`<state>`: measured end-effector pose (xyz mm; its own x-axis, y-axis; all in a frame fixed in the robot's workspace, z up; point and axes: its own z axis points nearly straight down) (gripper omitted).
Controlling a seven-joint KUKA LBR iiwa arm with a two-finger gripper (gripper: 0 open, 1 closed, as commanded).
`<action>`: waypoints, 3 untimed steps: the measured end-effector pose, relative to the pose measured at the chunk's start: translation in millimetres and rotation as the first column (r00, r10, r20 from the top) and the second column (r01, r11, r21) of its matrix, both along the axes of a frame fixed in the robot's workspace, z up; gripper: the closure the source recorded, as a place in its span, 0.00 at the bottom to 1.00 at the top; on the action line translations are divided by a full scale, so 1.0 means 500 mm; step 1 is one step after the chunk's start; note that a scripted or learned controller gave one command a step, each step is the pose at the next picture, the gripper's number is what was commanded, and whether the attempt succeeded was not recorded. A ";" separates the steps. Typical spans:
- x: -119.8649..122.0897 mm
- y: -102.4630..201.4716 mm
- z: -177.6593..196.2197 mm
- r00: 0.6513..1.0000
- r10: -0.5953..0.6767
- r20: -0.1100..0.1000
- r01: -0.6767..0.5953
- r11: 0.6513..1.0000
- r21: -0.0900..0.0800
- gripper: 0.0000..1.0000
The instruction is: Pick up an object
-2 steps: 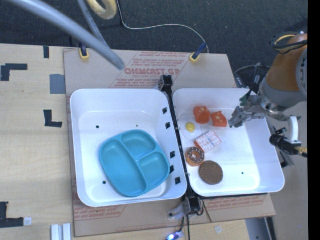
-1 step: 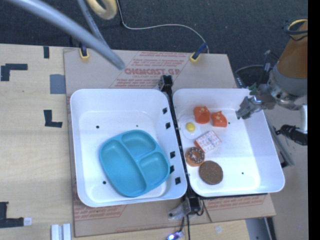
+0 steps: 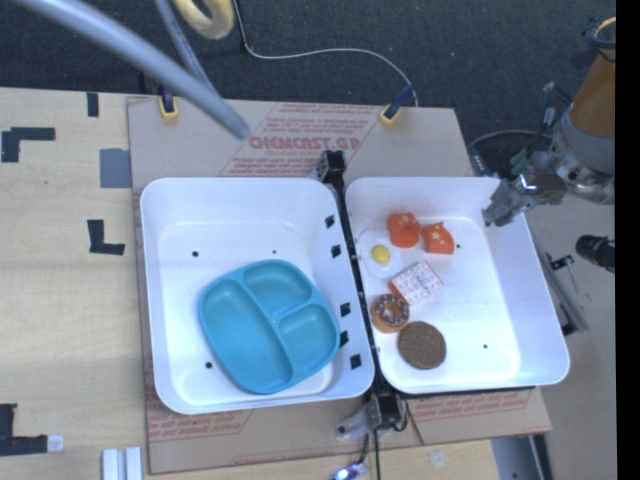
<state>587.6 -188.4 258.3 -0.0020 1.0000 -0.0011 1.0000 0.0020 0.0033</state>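
Looking down from the one camera view, this was the layout:

Arm: grey KUKA [image 3: 590, 118] came in from the right, wrist sitting over the top right corner of the right bin [image 3: 515, 298].
Gripper: the gripper [image 3: 503, 206] hung right at that bin's upper right rim, nothing between its fingers. Too small and dark to say if it was apart or together, so honestly can't tell.
Right bin stuff: all of it lay left of and below the gripper, well apart from it.
Nearest pieces: two orange-red chunks, one [image 3: 403, 229] and the other [image 3: 438, 239], side by side.
Egg: a little fried egg toy [image 3: 379, 255] sat just left of and below those.
Wafer: a pink checked square [image 3: 416, 283] lay under the orange bits.
Donut: a sprinkled donut [image 3: 389, 312] sat farther down-left.
Cookie: a brown round cookie [image 3: 422, 346] was just beside the donut, farthest down from the gripper.
Left bin: the left bin [image 3: 170, 218] held a blue divided plate [image 3: 268, 325], way off to the gripper's left.
Bench: a cardboard sheet [image 3: 300, 138] lay under both bins.
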 end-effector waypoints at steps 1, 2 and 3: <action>-0.013 0.092 0.004 1.000 0.004 -0.004 -0.004 1.000 0.002 1.00; -0.035 0.181 -0.024 1.000 0.003 -0.006 -0.003 1.000 0.002 1.00; -0.066 0.279 -0.016 1.000 0.005 -0.005 -0.004 1.000 0.003 1.00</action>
<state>554.4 -48.6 250.4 -0.0065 1.0000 0.0016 1.0000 0.0065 -0.0013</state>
